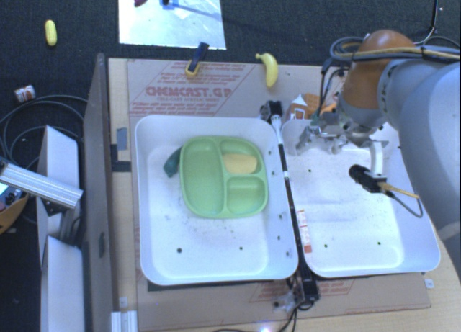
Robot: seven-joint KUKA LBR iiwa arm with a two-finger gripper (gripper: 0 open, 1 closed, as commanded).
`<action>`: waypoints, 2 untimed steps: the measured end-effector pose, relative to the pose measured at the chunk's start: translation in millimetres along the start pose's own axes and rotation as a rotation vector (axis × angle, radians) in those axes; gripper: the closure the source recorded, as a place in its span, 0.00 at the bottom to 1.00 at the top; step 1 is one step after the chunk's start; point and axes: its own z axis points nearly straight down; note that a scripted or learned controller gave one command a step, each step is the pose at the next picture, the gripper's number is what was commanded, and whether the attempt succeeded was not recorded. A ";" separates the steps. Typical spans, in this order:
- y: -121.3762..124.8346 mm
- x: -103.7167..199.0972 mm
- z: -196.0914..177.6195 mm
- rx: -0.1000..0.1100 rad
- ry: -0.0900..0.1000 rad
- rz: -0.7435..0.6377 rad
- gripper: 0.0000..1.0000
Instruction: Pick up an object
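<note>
One pincer (317, 140) sits low over the far left corner of the right bin (346, 233), close to the dark strip (285, 176) where the two bins meet. From this slant I cannot tell whether it is spread or pressed together, and nothing shows as pinched in it.

Nearest to it is a small orange-and-white item (305, 105), which lies just beyond the bin's far rim, on the desk (209, 89) and not in the bin. Across the strip, in the left bin (216, 255), a green plate (216, 197) lies flat. A yellow piece (241, 163) rests in its upper right compartment, and a dark teal thing (171, 163) touches its left edge. A banana (269, 70) lies farther off on the desk, well apart from both bins.

The step in hand looks like the approach to a pick, with no object secured yet. To do it well, the arm should first settle on a single target. The corner is awkward, because two walls crowd the descent and a slanted rim can deflect a closing pincer. The yellow piece looks the friendlier choice, being small and raised on the plate. It calls for a lift clear of the strip, a move left, then a straight descent centred on the piece so the plate's dividers are not caught.
</note>
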 end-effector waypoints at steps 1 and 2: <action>0.0 1.3 0.1 0.001 0.000 -0.002 0.00; 0.1 -3.8 -0.2 0.000 -0.001 0.000 0.00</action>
